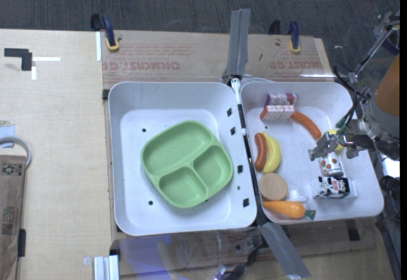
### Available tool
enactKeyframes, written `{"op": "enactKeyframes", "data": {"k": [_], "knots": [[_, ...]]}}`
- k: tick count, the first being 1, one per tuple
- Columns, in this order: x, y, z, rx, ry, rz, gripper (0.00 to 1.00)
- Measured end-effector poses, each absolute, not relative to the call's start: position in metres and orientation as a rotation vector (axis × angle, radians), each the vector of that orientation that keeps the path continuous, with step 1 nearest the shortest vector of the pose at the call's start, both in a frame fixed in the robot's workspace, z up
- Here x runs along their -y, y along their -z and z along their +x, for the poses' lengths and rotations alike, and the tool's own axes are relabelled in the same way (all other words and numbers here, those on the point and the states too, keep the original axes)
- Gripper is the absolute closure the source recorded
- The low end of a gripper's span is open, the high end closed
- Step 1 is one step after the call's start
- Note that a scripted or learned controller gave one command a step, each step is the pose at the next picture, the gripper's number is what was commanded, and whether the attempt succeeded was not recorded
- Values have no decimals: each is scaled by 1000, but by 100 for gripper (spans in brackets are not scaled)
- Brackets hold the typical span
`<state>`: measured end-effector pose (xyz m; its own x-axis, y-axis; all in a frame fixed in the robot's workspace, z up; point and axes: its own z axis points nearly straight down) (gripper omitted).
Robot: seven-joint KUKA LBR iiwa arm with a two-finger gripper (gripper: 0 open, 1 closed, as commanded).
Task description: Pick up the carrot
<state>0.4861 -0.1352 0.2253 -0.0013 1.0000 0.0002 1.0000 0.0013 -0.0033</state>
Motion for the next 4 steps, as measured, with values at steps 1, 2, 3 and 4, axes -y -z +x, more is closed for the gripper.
{"op": "enactKeyframes", "data": {"k": [1,2,3,4], "knots": [[99,-136,477,2441,-2,-1973,0],[104,-96,480,2772,7,-1487,0],[104,-106,481,2772,10,-1491,100],[82,-199,480,2648,-1,-1691,100]]}}
